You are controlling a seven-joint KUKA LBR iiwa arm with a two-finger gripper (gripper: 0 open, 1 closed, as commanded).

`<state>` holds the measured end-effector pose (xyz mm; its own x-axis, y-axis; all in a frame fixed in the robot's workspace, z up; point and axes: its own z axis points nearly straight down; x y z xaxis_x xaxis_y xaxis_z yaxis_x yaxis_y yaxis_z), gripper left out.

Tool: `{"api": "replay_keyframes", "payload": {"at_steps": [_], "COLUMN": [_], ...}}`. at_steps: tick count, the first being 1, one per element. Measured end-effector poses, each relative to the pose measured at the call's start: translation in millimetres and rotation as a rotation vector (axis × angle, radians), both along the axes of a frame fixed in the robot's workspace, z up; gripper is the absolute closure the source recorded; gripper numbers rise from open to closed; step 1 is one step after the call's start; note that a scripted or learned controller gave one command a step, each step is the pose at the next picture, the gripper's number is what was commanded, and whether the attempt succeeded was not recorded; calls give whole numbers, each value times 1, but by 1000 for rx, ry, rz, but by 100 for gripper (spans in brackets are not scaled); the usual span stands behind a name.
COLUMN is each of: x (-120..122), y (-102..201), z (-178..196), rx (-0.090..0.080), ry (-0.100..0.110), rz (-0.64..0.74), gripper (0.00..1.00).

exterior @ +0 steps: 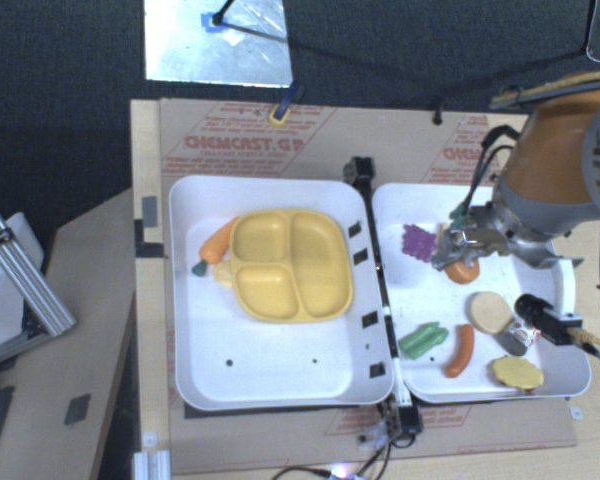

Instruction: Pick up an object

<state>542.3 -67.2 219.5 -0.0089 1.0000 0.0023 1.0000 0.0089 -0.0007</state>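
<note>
While the claw (458, 253) sits low in the right bin (400, 208), right at an orange piece (464, 271) beside purple grapes (417, 240), nothing looks lifted yet.

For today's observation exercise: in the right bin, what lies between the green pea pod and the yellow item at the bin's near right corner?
In the camera view, a red-orange sausage lies between the green pea pod and the yellow item, apart from both.

Pincer (458, 252) perhaps touching orange piece (464, 270).
</note>
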Motion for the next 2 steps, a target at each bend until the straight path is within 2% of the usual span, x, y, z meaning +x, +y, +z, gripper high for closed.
{"api": "replay_keyframes", "payload": {"at_steps": [2], "x": [-54], "y": [91], "z": [-4], "rx": [-1], "ry": [0], "rz": [0], "gripper": [100]}}
